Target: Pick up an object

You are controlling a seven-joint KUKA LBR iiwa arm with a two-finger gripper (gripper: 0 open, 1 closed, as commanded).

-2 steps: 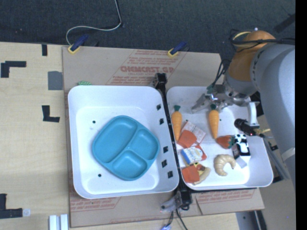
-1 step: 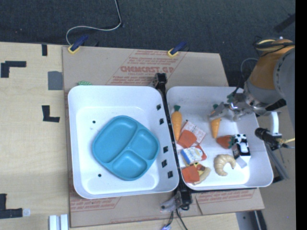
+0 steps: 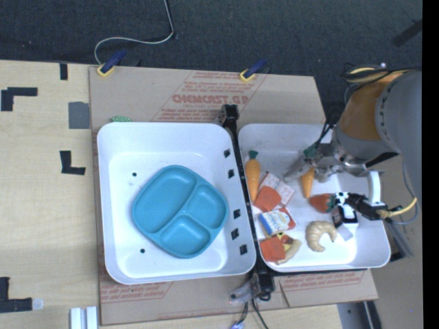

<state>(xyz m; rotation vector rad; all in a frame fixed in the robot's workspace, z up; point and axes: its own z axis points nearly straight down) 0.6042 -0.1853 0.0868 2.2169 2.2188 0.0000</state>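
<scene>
My gripper [image 3: 310,164] hangs low over the middle of the right bin [image 3: 370,252], reaching in from the right under the grey arm with its orange band [image 3: 360,112]. Just beneath its tip lies a small orange carrot-like piece [image 3: 306,181]; whether they touch is not clear. A red toy piece [image 3: 320,202] lies close below that. A tan croissant [image 3: 320,234] sits nearer the bin's front. A longer carrot [image 3: 252,175] lies along the bin's left wall. Beside it are an orange packet [image 3: 269,197], a white and blue packet [image 3: 277,220] and a red and tan toy [image 3: 276,248].
The left bin [image 3: 116,149] holds a blue divided plate [image 3: 180,211]. A black divider with clips [image 3: 236,184] runs between the bins. A black and white part with cables [image 3: 345,209] on the arm hangs over the right bin's right side. Both bins rest on cardboard [image 3: 206,94].
</scene>
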